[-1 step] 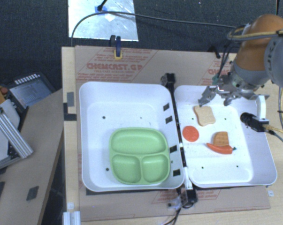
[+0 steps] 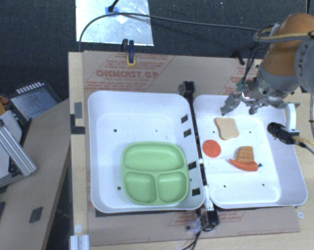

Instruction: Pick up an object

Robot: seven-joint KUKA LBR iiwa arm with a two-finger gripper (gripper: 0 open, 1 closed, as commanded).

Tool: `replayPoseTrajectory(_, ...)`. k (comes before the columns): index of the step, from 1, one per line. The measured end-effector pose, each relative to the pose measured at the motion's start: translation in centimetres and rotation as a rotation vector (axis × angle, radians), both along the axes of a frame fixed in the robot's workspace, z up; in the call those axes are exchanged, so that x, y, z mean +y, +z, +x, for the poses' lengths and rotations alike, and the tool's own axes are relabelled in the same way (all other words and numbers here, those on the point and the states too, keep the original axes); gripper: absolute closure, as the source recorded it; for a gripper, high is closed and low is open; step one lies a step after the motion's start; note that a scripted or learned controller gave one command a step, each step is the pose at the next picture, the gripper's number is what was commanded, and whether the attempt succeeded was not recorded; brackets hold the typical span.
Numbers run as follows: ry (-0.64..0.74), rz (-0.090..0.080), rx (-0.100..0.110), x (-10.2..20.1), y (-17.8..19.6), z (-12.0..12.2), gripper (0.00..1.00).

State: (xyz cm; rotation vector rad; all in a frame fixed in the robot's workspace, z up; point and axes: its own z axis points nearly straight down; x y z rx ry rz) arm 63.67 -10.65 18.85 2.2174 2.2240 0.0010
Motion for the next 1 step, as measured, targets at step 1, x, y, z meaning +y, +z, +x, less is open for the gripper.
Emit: replayPoseTrajectory(1,0.003,0.001,0.003,0.73,-5.91,0.37,0.0)
